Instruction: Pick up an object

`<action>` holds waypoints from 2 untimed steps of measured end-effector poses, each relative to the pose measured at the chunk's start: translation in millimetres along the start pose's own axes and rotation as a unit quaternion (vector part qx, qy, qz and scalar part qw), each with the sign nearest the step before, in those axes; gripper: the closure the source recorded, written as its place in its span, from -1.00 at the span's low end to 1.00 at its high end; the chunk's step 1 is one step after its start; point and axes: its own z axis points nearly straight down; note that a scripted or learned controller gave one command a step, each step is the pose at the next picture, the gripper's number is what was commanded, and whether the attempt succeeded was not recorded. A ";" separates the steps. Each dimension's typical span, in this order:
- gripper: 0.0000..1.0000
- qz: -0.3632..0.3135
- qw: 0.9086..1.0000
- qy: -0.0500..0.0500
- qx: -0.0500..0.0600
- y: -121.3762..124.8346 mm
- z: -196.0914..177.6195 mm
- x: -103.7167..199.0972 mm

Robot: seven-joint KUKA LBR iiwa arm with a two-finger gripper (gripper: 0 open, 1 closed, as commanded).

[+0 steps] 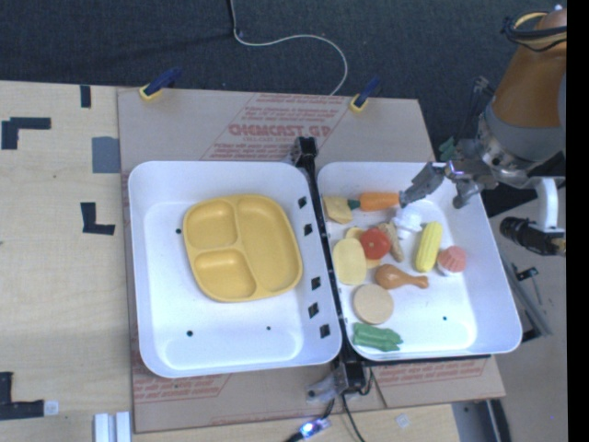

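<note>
The right bin (479,325) holds a heap of toy food: an orange carrot (378,201), a red tomato (375,243), a yellow corn cob (428,247), a brown drumstick (401,277), a round tan biscuit (373,304), a green pea pod (377,339), a pink-red round piece (451,261) and a small white piece (409,217). My gripper (434,196) hangs over the bin's far right part, just above the white piece and the corn. Its fingers (419,185) are spread apart, open, with nothing between them.
The left bin (156,339) carries a yellow divided plate (242,247). Two pale yellow pieces (349,261) lie beside the divider between the bins. A white cable (304,40) runs across the dark floor behind the bench.
</note>
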 end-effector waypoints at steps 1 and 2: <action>-1.00 -0.001 1.000 0.000 0.001 7.3 179.5 39.7; 1.00 0.000 1.000 0.000 -0.001 9.4 161.0 38.0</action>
